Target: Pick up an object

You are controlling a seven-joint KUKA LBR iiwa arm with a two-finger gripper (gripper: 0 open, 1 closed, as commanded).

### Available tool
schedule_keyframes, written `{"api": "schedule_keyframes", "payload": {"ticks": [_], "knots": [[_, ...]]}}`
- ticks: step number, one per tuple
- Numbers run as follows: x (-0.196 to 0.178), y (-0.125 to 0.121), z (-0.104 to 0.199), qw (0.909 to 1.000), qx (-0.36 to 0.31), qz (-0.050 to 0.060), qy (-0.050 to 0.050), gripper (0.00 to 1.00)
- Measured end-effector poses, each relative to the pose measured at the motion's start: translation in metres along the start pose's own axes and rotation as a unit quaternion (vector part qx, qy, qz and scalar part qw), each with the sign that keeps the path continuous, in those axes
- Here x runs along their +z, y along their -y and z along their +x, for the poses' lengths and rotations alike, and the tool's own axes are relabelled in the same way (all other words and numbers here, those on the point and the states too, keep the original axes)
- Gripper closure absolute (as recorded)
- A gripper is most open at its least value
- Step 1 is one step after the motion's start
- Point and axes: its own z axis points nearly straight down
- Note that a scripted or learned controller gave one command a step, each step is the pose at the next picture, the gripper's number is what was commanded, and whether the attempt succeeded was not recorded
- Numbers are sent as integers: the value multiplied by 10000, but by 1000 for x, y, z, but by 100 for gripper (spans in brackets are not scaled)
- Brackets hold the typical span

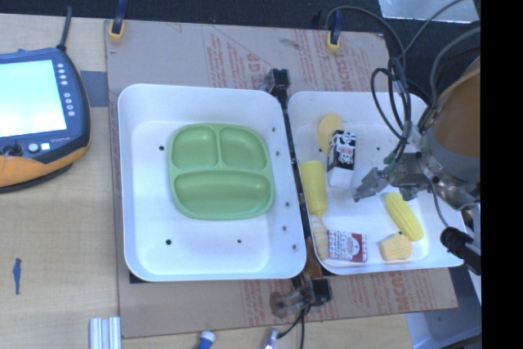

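Fingers (368,185) (grip state unclear) hover over right bin (364,264) beside corn cob (404,216).

Left bin (139,176) holds green divided plate (221,172), centered. Teach pendant (37,114) on bench (57,257) at far left, screen lit. Cardboard sheet (212,53) under both bins, two yellow clamps (117,27) at its back edge.

Two bins sit side by side on the bench (73,257). The left bin (143,176) holds a plate (220,172). The right bin (368,106) holds two corn cobs (313,186), a small carton (342,150) and a packet (346,246). A tablet (37,114) lies far left.
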Motion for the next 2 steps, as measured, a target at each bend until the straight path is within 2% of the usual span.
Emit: {"api": "schedule_keyframes", "payload": {"ticks": [1,2], "knots": [[90,-72,-26,10000,-10,10,8,0],[118,-152,-21,10000,4,13,0,0]]}}
